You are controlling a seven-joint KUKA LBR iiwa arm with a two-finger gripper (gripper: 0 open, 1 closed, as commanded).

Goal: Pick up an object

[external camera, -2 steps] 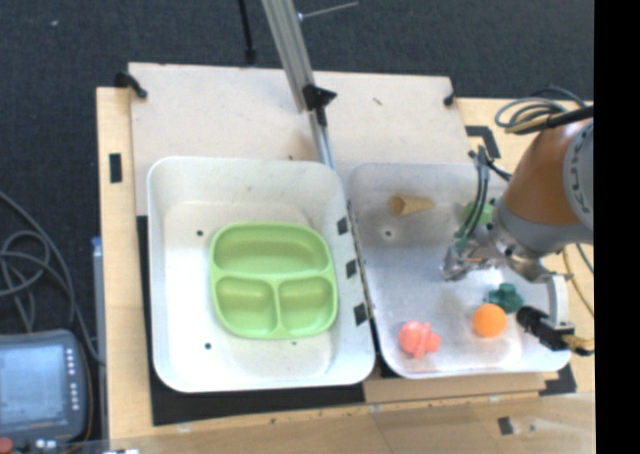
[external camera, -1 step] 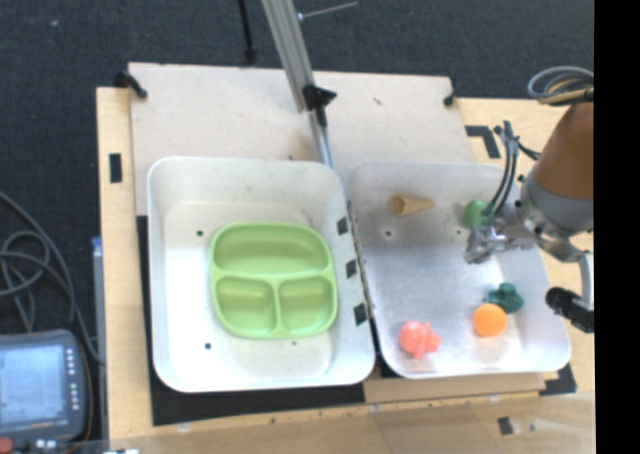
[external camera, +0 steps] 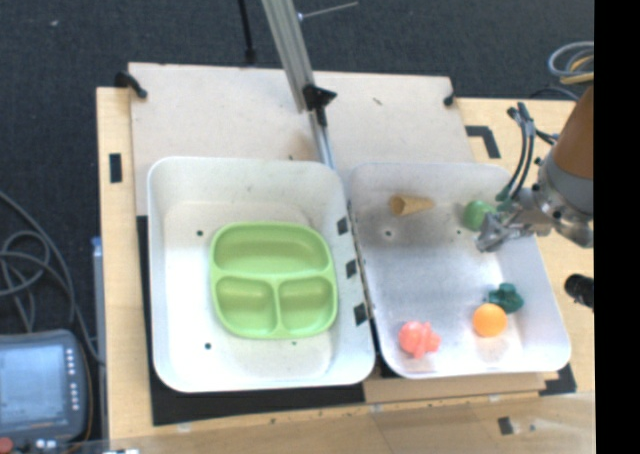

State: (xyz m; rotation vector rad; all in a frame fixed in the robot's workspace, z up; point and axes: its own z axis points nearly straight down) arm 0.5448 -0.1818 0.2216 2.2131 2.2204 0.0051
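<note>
Presently, the scene is set out as follows.

Desk: two white bins are carried side by side on the desk (external camera: pixel 115 242), the left bin (external camera: pixel 170 242) and the right bin (external camera: pixel 440 272).

Left bin: a green divided plate (external camera: pixel 272 279) is laid near its middle.

Right bin: a tan cone (external camera: pixel 410 205) is seen at 12 o'clock, a small green object (external camera: pixel 476 212) at 2 o'clock, a dark green piece (external camera: pixel 505 296) touching an orange ball (external camera: pixel 489 320) at 4 o'clock, and a pink toy (external camera: pixel 419 338) at 6 o'clock.

Claw: the claw (external camera: pixel 492 234) is lowered just beside the small green object, at the bin's 3 o'clock edge; whether it is wide or narrow cannot be told, and nothing is seen held.

Step judged: a grasp on the small green object is probably being lined up.

Risk: the object could be nudged towards the bin wall rather than caught, since it appears to sit off to one side of the claw.

Risk: the wall itself could be struck, given how near it the claw is.
</note>
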